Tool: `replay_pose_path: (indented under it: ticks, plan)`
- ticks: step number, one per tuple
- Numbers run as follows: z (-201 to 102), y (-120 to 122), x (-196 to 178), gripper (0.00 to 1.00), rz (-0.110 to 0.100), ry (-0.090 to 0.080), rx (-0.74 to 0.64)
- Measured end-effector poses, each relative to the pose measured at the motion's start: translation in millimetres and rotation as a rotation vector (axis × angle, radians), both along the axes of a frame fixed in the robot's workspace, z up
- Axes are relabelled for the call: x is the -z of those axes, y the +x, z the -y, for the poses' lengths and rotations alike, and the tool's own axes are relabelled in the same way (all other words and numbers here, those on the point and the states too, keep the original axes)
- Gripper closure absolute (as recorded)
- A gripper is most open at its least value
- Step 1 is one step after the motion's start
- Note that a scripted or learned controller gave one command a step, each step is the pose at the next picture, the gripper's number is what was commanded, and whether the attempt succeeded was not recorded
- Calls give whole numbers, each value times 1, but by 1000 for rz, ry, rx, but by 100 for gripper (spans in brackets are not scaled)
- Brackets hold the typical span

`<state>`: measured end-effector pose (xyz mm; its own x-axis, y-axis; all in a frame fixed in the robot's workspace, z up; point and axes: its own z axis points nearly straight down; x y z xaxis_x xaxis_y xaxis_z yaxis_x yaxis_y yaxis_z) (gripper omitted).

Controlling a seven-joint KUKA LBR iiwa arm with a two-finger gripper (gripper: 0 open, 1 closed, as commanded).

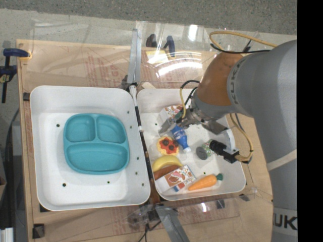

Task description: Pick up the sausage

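Plywood counter (75,64) under clear plastic sheeting, two shallow white bins side by side on it. Left bin (45,185) just has a teal divided plate (96,142) sitting in the middle, nothing on the plate. Right bin (234,178) is where all the toy food is: a blue bottle (180,136), a red and yellow flower-ish piece (167,145), a banana (166,162), a printed carton (177,178), a carrot (204,182) near the bin's front edge, another small carton (173,111) toward the back. The sausage (162,172) looks like the brown thing wedged between the banana and the carton, up against the bin's left wall near the front corner. The gripper (174,124) is down over the middle of that bin, right by the blue bottle, well short of the sausage. Can't tell whether the fingers are spread or closed, and I see nothing held. So I'd say it's in the approach step, and not lined up. Next move needs a shift toward the front-left corner, and it'll be a tight grab with the banana and carton crowding it.
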<state>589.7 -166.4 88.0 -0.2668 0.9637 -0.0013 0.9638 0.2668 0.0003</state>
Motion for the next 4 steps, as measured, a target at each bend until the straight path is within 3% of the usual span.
replay_pose_path:
  ticks: [1, 2, 3, 4]
  plan:
    - [-35, -32, -37, 0, -1, 1, -73]
    - [-36, -39, -17, 0, 45, -9, 78]
    - [-31, -46, -16, 0, 40, -16, -162]
    - [-36, -53, -15, 0, 34, -4, -45]
